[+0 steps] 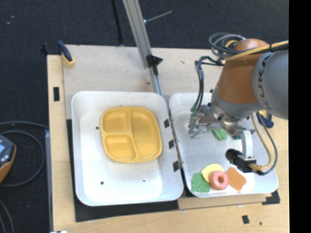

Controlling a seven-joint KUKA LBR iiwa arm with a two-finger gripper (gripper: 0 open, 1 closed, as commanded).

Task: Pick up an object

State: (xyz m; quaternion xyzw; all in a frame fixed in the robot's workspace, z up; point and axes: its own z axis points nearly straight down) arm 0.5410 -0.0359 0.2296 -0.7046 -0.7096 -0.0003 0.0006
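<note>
Toys (217,177) cluster in the right bin's (194,152) near corner. Yellow plate (131,133) sits left. Gripper (198,128) hovers beside a green piece (219,134); grip state unclear.

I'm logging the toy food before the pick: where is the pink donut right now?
The pink donut lies in the right bin, near its front edge, between a green piece and an orange piece, overlapping a yellow piece.

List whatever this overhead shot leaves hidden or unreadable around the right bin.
- Claw: small and blurred under the wrist; open or shut is unreadable.
- Small green piece: partly covered by the arm, so its full shape stays unclear.
- Right bin: the arm covers its upper right part.
- Arm: cut off by the picture's right side.
</note>
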